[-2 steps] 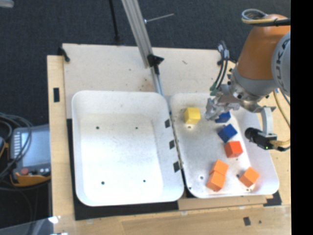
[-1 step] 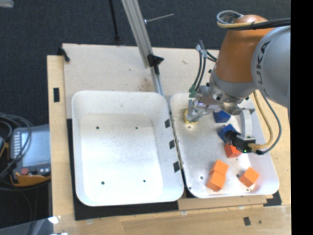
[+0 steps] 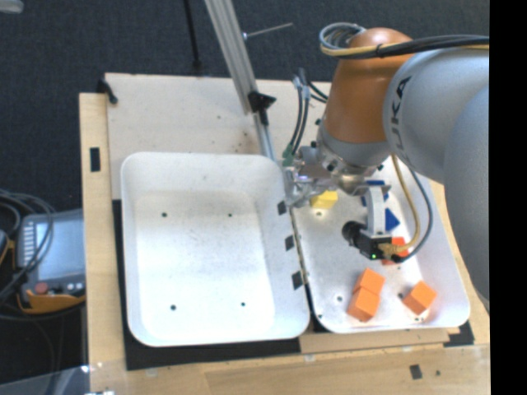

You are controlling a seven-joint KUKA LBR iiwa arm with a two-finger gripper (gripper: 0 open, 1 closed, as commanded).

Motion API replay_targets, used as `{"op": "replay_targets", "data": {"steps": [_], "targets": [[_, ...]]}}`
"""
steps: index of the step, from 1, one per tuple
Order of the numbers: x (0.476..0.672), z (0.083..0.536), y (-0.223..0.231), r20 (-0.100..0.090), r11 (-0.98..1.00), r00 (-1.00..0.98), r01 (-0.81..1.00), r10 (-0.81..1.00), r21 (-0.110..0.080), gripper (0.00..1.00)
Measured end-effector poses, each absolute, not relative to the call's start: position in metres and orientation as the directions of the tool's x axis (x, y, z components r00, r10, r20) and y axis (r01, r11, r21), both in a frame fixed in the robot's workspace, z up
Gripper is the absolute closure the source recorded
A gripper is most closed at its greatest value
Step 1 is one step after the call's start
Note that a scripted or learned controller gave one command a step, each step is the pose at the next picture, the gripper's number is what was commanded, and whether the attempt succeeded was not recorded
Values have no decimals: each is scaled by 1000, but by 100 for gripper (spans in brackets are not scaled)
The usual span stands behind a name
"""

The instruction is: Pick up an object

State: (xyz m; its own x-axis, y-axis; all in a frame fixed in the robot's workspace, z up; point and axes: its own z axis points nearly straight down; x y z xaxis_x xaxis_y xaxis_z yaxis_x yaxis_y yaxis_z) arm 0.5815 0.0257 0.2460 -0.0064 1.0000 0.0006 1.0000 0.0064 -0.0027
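My gripper [image 3: 310, 184] hangs low over the far left corner of the right bin [image 3: 329, 263], under the orange wrist band. A small yellow block [image 3: 324, 198] lies just beside and below it, partly hidden by the gripper body; whether they touch is unclear. Two orange blocks [image 3: 366, 294] [image 3: 420, 297] rest near the front of this bin. A blue piece [image 3: 388, 218] lies behind the arm's cables, with a small orange bit [image 3: 398, 243] close to it.
The left bin [image 3: 198, 245] sits side by side with the right one, sharing a middle wall [image 3: 295, 249]. A slanted aluminium post [image 3: 237, 56] rises behind the bins near the gripper. A black cable fitting [image 3: 362, 239] hangs from the wrist over the right bin.
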Motion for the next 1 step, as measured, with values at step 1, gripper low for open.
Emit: {"op": "replay_targets", "data": {"steps": [1], "targets": [[579,254,79,2,9,-9,1000,1000,0,100]]}}
